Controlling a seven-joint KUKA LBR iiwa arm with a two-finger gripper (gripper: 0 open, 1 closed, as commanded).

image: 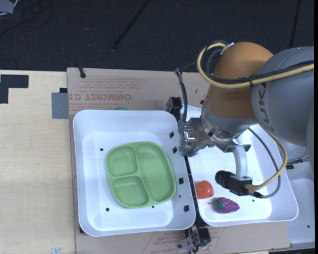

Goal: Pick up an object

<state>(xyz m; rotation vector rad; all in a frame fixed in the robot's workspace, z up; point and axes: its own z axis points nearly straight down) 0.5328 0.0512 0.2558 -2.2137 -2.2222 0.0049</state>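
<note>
Camera view, left to right: on the bench [32,157], the left bin [90,131] holds a green plate [140,173], lying flat. The end effector [191,142] hangs over the wall between the bins, tucked under the wrist, so I cannot tell whether it is open or closed. In the right bin [278,205] lie a red-orange lump [204,189] and, just beside it, a purple grape bunch [225,205]. Both are loose and look like the likely picks.

Left white bin [90,142], right white bin [287,202] beside it, printed cardboard [122,89] beneath, pale desk [26,168], black patch [8,85], grey patch [59,105], cable [132,21] behind.
</note>
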